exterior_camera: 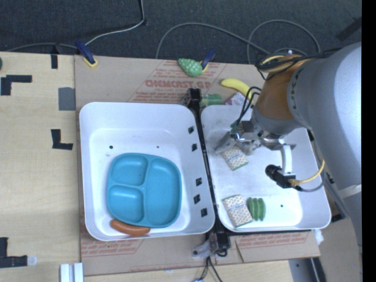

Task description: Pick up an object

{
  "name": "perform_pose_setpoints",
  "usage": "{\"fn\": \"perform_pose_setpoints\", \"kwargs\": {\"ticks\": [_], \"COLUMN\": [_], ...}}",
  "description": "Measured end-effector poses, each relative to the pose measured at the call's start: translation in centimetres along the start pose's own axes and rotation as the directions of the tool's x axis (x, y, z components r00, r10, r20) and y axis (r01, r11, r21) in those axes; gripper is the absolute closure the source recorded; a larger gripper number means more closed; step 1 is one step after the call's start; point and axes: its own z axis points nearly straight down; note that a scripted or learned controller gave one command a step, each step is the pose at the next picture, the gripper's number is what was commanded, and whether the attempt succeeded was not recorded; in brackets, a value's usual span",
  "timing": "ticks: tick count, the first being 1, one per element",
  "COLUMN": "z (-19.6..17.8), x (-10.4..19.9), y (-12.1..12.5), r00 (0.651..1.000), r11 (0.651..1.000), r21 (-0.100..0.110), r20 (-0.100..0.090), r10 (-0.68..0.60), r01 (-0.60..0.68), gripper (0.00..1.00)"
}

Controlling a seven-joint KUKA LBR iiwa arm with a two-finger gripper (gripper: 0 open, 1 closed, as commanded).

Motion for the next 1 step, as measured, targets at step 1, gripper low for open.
{"fn": "perform_pose_setpoints", "kwargs": {"ticks": [1], "z": [-0.95], "x": [-0.01], "y": [-0.01], "r00": [1.0], "r11": [1.0], "r21": [0.001], "r20": [0.0], "r10": [-0.001], "r01": [0.001], "gripper": [1.0]}}
